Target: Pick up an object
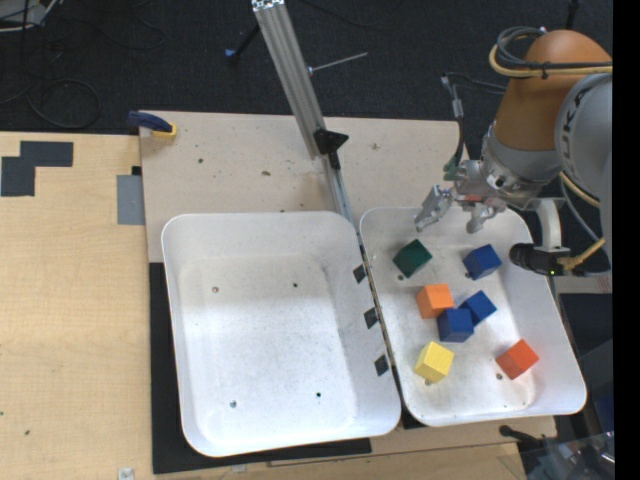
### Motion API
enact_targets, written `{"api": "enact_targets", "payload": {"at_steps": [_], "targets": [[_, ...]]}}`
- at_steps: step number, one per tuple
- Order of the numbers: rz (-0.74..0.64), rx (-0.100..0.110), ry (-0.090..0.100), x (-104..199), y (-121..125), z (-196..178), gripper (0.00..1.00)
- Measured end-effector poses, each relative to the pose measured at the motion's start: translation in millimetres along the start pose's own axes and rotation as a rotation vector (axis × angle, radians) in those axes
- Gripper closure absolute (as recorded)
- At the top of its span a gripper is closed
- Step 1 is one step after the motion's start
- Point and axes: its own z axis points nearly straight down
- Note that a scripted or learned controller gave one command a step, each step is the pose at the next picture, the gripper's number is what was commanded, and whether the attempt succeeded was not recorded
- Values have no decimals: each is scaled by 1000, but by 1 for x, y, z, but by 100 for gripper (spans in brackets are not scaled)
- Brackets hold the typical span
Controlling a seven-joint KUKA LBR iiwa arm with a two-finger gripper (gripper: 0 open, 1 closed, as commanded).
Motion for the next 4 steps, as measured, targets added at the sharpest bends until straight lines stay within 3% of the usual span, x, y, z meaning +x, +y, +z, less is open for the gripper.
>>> {"api": "enact_targets", "payload": {"at_steps": [2, 3, 4], "targets": [[0, -9, 2, 8, 1, 108, 0], [2, -8, 1, 7, 0, 97, 100], [0, -10, -1, 11, 5, 52, 100]]}}
